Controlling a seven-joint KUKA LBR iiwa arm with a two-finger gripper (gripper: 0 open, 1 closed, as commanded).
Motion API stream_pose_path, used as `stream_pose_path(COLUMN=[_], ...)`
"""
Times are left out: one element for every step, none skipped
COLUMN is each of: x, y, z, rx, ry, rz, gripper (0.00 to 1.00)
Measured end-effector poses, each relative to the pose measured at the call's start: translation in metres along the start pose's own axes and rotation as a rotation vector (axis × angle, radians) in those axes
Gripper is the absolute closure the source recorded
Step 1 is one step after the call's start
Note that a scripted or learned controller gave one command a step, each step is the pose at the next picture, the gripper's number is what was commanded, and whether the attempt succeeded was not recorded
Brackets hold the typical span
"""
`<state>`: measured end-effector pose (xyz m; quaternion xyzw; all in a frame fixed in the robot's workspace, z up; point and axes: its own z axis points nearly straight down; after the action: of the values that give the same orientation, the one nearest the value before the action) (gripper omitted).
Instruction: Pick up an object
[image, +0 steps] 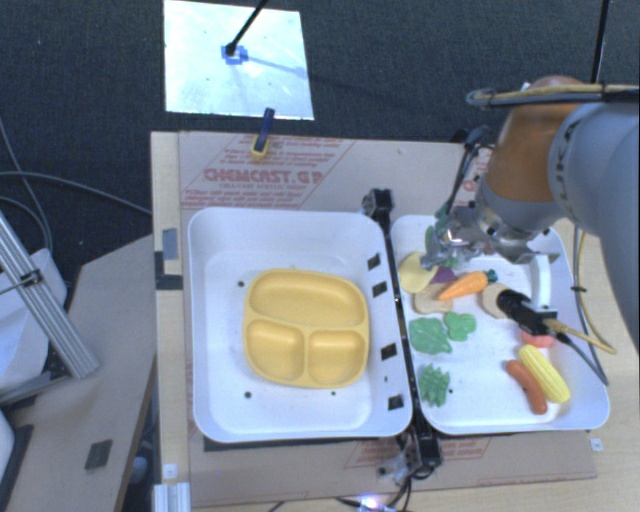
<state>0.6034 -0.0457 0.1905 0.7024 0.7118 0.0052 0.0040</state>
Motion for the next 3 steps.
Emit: stream_pose_path(x=[-0.082, -0.079, -0.063], y=[-0.062, -0.059, 0.007], z=[0.107, 0.103, 0.104], rx=[0.011, 0.006, 0.007], ry=[-0.003, -0.005, -0.002], rz=[0.02, 0.013, 0.005], gripper=[1.0, 0.0, 0.0])
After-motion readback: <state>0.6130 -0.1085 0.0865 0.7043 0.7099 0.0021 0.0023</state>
